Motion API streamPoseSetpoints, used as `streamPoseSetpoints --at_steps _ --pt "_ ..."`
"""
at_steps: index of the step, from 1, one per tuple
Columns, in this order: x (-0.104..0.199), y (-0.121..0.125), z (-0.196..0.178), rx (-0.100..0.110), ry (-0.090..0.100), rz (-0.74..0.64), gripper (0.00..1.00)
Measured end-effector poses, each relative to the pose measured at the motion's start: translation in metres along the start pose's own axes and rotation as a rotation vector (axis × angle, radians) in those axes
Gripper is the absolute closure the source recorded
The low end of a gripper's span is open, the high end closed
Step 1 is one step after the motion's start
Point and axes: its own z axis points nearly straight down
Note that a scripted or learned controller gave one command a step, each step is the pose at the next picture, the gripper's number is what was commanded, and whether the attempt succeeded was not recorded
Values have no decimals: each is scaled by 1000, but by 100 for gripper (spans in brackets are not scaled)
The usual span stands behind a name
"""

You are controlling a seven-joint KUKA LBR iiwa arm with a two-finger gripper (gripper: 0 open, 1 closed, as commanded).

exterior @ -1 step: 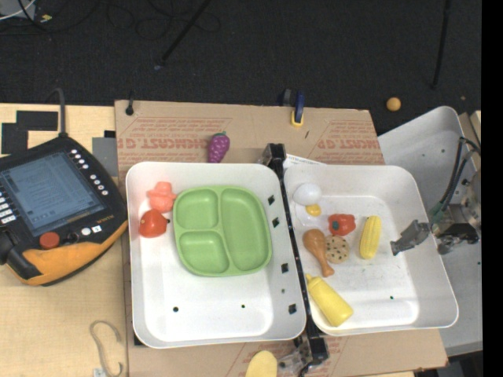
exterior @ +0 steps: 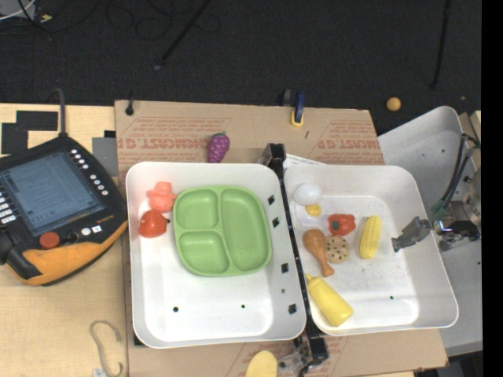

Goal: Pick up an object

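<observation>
The gripper [exterior: 409, 232] hangs at the right bin's [exterior: 428, 289] right edge, its opening impossible to tell. The toy corn cob [exterior: 370, 236] nearby looks light, rigid and slippery; grip it across its middle.

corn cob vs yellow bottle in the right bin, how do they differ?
The corn cob is smaller and lies nearly upright in the view mid-bin; the yellow bottle is bigger, angled diagonally at the bin's near-left corner. The corn looks ridged, the bottle smooth. Both are yellow and untouched.

green tray [exterior: 222, 231] | yellow corn [exterior: 370, 236] | red tomato [exterior: 152, 224] | purple grapes [exterior: 218, 147]
</observation>
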Motion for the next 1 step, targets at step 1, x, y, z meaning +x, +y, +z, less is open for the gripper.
streamPoseSetpoints --at_steps 1 --pt "9 4 61 5 2 -3 0"
